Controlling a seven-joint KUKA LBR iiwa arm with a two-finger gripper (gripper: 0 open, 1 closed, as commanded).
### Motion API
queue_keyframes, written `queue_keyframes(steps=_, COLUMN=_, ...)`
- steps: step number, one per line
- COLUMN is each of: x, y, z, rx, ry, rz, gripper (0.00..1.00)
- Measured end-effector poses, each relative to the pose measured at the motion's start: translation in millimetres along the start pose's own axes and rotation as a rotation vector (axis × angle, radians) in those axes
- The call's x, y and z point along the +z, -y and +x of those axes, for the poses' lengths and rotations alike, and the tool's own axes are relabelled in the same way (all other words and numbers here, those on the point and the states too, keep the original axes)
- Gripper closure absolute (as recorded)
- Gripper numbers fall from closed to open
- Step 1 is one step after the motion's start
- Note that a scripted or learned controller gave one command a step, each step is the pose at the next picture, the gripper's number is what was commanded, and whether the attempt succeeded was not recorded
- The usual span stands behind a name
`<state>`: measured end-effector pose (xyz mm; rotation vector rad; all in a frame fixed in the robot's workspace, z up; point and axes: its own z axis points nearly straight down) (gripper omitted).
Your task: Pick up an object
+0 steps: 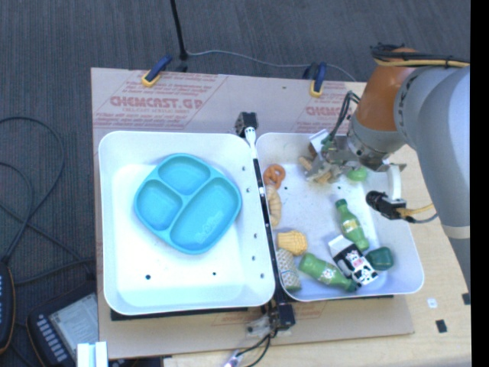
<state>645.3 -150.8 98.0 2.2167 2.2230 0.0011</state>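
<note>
My gripper [325, 161] is low over the far end of the right bin [397, 281], below the orange band of the arm [386, 98]. A small tan piece [319, 173] lies right under it and a green ball-like piece [357, 174] just to its right. Whether anything is held is hidden. Further objects in that bin are an orange ring [273, 174], a yellow corn cob [293, 241], a green bottle [350, 222], a second green bottle [324, 271] lying flat and a black-and-white toy [354, 261].
The left bin [122, 281] holds a blue divided plate [187, 202]. A dark green piece [380, 258] sits near the right bin's near corner. A black cable end [380, 202] hangs beside the arm. Clamps [156, 71] hold the board at the back.
</note>
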Motion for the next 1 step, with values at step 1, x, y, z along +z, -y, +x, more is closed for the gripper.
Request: queue_keyframes(steps=1, x=-94.6, y=-24.2, z=57.7, rx=0.0, ry=-0.001, rz=-0.001, gripper=1.0)
